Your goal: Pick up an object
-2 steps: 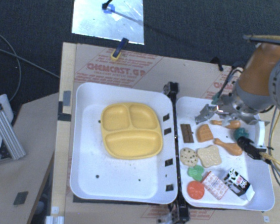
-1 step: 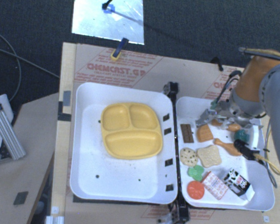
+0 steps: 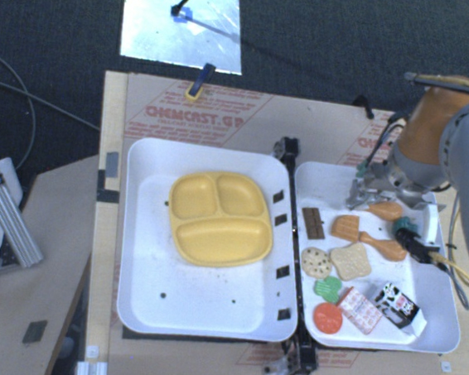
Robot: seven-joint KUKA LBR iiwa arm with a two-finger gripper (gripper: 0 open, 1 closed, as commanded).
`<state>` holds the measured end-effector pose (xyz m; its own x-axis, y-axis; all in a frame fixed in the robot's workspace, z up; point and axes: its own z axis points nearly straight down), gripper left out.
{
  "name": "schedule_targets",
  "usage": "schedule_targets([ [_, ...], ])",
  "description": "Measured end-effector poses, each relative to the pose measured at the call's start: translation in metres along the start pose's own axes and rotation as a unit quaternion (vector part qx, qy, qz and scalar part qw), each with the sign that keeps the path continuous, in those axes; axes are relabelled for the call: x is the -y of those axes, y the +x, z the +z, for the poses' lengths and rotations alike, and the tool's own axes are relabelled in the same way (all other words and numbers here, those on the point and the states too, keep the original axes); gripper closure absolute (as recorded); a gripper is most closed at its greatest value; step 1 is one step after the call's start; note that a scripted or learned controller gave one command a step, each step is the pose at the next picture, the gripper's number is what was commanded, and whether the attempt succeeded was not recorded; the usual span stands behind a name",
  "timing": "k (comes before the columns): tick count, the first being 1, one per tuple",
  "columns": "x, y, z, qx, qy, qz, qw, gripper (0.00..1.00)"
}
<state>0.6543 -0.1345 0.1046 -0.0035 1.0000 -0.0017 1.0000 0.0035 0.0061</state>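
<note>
Yellow divided plate (image 3: 219, 219) in left bin (image 3: 141, 239).

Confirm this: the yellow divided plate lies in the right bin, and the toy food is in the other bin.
Wrong bin. The camera view shows the yellow plate in the left bin; the toy food, such as the cookie, is in the other, right bin.
</note>
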Motion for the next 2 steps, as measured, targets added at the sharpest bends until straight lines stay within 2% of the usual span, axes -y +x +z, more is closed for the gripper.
schedule_targets([
  [1, 0.042, 0.016, 0.007, 0.001, -0.006, -0.001, 1.0000, 1.00],
  [2, 0.116, 0.038, 0.008, 0.005, -0.019, 0.002, 0.9998, 1.00],
])
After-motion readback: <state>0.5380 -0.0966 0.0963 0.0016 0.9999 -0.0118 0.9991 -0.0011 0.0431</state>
